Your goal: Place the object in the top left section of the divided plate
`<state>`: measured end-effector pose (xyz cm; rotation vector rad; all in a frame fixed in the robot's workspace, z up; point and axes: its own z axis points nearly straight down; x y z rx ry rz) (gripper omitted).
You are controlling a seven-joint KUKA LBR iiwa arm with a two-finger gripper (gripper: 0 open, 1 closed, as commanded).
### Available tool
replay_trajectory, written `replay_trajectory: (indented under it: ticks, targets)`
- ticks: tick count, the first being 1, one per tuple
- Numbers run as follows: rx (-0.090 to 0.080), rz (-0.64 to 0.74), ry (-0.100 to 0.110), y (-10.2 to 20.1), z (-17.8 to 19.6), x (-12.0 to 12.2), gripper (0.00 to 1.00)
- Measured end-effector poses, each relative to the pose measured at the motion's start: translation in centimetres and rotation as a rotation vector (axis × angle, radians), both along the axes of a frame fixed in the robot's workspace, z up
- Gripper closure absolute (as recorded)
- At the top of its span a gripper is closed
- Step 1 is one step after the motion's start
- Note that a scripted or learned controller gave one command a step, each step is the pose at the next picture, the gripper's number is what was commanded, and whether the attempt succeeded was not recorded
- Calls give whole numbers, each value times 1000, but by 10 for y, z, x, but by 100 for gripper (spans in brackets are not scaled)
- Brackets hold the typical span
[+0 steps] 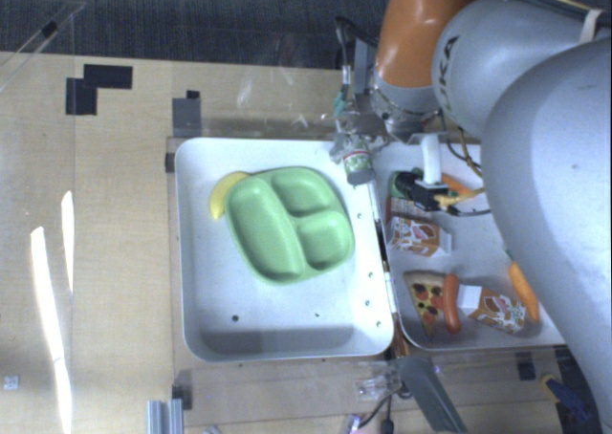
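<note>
We cannot read any writing: the printed packets (417, 234) in the right bin (497, 335) show red and white colours, but the lettering is too blurred to make out. We count two shallow white bins of smooth plastic, set side by side on the pale wooden bench (96, 260). In the left bin (287, 341) lies one green divided plate (290, 223), glossy and rounded, with three sections, and one yellow curved thing (222, 195) peeks from under its upper left edge. The gripper (356, 157) hangs at the bins' shared wall near the top, just right of the plate, and a small greenish cylindrical object (359, 164) sits at its tip, seemingly clasped between the fingers. In the right bin we also see a pizza slice toy (427, 296).
</note>
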<state>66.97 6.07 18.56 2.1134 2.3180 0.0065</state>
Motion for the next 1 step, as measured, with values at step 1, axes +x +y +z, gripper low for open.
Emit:
replay_trajectory:
  ticks: [1]
  targets:
    - [0, 1, 0, 0, 0, 0, 0]
